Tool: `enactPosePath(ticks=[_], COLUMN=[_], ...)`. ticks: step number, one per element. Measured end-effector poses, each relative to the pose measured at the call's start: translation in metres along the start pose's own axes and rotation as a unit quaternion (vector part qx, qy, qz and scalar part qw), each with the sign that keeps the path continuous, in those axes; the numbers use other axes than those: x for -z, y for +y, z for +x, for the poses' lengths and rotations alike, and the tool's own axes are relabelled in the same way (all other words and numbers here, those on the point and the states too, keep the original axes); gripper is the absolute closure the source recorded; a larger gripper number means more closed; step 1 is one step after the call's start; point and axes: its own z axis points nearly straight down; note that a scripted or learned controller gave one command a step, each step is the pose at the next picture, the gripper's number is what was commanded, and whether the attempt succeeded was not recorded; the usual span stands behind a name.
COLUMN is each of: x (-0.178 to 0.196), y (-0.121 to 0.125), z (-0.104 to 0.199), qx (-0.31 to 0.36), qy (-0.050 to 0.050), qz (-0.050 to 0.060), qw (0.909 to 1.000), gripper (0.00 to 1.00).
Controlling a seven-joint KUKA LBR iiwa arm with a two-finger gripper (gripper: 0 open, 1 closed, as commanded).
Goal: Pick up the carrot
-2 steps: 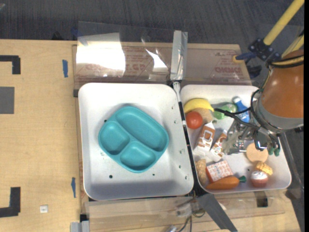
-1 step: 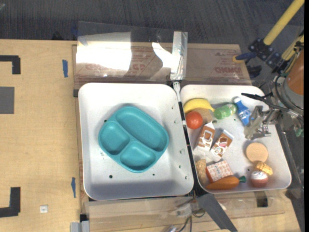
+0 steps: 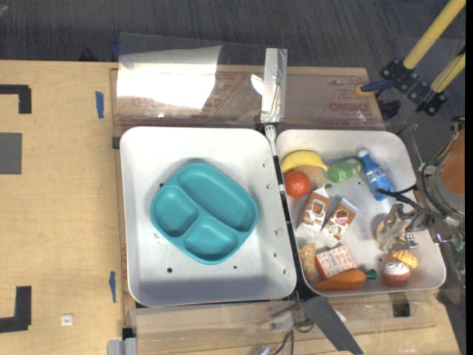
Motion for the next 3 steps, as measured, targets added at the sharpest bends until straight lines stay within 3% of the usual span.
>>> enactPosePath(ticks=[1, 2, 3], x=[-0.021, -0.020, -0.010], y=[0.031, -0.001, 0.038], z=[-0.019, 0.014, -0.024], qx=[-0.217, -0.230, -0.280], qy=[-0.003, -0.004, -0.006], qz=[0.000, 0.001, 0.000], qw=[0.9761, 0.9733, 0.9600], gripper=[1.00, 1.00, 1.00])
